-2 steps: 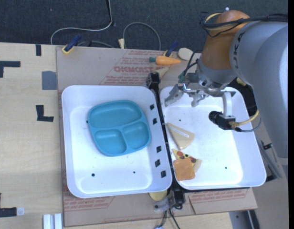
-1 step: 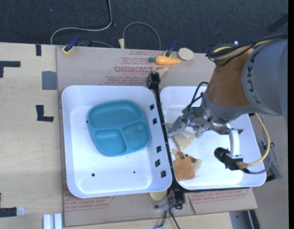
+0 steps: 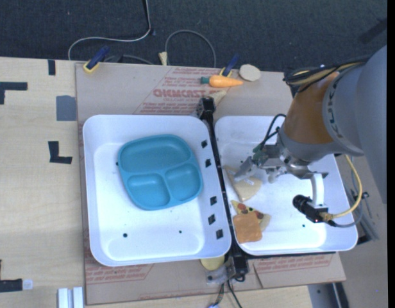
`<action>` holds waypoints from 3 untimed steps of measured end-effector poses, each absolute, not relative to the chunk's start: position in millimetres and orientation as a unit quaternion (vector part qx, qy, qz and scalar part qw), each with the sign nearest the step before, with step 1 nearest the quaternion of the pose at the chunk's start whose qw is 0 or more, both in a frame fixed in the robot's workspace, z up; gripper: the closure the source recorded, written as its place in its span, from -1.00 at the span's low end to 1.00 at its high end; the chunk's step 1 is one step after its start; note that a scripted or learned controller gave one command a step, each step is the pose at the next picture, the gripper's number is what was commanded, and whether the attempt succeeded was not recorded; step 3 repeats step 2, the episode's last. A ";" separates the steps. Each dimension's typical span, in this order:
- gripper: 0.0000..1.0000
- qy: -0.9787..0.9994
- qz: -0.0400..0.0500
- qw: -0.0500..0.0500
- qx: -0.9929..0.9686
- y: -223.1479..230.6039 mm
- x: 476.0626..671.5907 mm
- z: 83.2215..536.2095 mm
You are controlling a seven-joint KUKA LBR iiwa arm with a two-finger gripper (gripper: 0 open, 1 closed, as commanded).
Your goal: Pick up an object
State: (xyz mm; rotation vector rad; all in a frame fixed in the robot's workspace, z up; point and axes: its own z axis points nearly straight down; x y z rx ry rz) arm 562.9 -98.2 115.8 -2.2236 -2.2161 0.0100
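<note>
pale flat wedge (image 3: pixel 247 188), orange-tan toy (image 3: pixel 249 226)

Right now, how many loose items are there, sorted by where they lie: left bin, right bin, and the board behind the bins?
Left bin: 1, blue divided plate
Right bin: 2, pale flat piece, orange-brown toy
Board behind the bins: 2, orange carrot, beige round piece
Total: 5

The two white bins (image 3: pixel 95 172) are looking like smooth, shiny plastic. The blue tray (image 3: pixel 160 172) is looking smooth and a bit dull. The tabletop (image 3: pixel 31 185) is showing pale wood, with brown cardboard (image 3: pixel 178 88) lying flat and matt.
</note>
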 end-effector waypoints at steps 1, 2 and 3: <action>-1.00 -0.707 0.001 0.000 -0.707 -104.2 580.5 84.0; 1.00 -0.707 0.000 -0.004 -0.707 -105.4 581.8 96.9; 1.00 -0.707 0.000 -0.004 -0.707 -105.4 581.8 96.9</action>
